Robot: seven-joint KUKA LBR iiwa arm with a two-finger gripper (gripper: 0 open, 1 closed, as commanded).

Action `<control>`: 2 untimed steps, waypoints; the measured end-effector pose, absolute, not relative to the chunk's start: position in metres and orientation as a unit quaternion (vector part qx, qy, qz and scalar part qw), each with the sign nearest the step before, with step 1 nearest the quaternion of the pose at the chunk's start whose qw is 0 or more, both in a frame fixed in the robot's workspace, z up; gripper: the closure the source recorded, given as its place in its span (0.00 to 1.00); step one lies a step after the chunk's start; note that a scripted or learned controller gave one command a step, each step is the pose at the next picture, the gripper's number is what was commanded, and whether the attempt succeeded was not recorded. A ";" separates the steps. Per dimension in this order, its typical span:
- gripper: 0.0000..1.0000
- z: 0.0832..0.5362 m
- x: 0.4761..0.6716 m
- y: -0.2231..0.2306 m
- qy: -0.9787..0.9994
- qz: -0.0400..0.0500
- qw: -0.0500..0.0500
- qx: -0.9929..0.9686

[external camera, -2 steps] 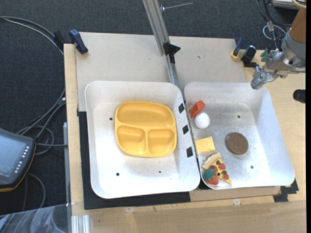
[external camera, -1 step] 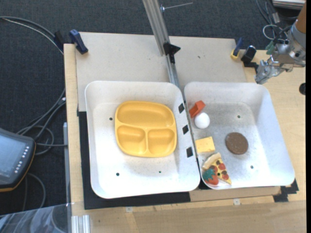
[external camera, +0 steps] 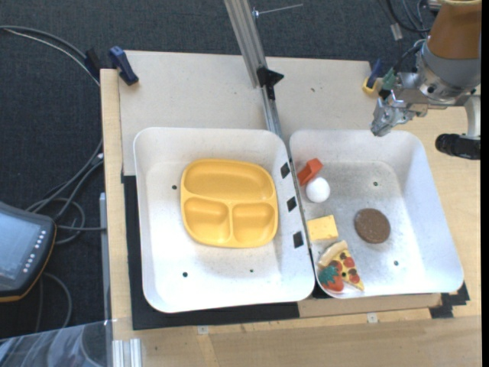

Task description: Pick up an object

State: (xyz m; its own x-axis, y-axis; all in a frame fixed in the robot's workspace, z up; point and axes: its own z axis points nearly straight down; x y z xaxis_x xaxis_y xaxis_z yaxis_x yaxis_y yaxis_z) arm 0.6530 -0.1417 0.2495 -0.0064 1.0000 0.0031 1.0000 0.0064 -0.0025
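Arm: grey KUKA arm with orange band, upper right of frame.
Gripper: poised over the upper rim of the right bin; finger spacing cannot be told; nothing visible between them.
Right bin contents: 5 items. Red block and white ball touching, near the bin's left wall; yellow cheese-like block; brown round disc; toy pizza slice at the lower left corner.
Left bin: 1 yellow divided tray.
Key relation: every pickable item lies below and mostly left of the gripper in frame; the brown round disc is almost straight below it.
Task status: no object lifted yet.
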 end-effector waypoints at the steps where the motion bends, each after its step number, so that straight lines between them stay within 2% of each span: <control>1: 1.00 0.257 0.652 -0.086 -0.710 -0.001 0.002 -0.705; 2: 1.00 0.262 0.658 -0.030 -0.710 -0.002 0.000 -0.705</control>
